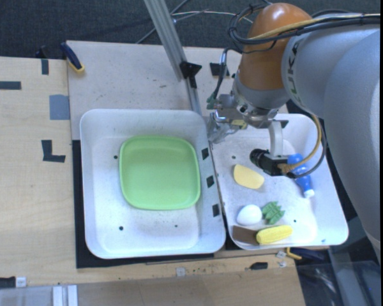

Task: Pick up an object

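Yellow wedge [249,176]: lies flat near the middle of the right bin [329,222], touching none of the other things, so I take it as the likeliest pick.
Gripper [222,127]: hangs over the right bin's upper left corner, close against the wall it shares with the left bin [102,238]. Whether it is open or closed I cannot tell, and nothing shows held in it.
Key relation: within the right bin, the wedge sits down the view and a little rightward of the gripper, near but not beneath it. A pick would need a short move toward the bin's centre before any descent.
Wedge axis: long side runs from upper left to lower right across the bin floor. Closing across the short side looks the safer grasp.
White egg [248,215]: nearer the right bin's front edge, just beside a green sprig [272,211].
Corn cob [274,235]: at the right bin's front edge, lying crosswise.
Blue bottle [300,172]: toward the right bin's far side, partly hidden by the arm.
Green plate [159,173]: outside the right bin, in the left one.
Risk: the egg's roundness would make it a poorer choice than the wedge.
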Available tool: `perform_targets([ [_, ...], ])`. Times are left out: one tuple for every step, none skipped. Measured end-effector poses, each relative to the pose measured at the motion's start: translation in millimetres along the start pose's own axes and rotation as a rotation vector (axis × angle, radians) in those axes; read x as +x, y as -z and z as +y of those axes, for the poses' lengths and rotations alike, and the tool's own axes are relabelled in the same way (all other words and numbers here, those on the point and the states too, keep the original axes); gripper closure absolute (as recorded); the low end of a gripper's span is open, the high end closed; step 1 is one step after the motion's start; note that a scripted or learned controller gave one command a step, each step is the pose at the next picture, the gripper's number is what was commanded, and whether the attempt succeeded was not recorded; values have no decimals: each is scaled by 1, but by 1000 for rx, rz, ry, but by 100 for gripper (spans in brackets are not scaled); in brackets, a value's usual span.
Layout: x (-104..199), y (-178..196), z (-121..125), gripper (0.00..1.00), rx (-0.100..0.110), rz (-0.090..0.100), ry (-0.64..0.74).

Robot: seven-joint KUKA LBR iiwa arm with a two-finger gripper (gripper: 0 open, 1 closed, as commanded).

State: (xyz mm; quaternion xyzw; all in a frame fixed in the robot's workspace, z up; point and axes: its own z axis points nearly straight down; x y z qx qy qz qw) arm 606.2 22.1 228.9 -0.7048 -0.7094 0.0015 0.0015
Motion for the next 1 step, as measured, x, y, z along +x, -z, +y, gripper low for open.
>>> perform_targets([
  [54, -13, -9, 100, 0, -1, 0],
])
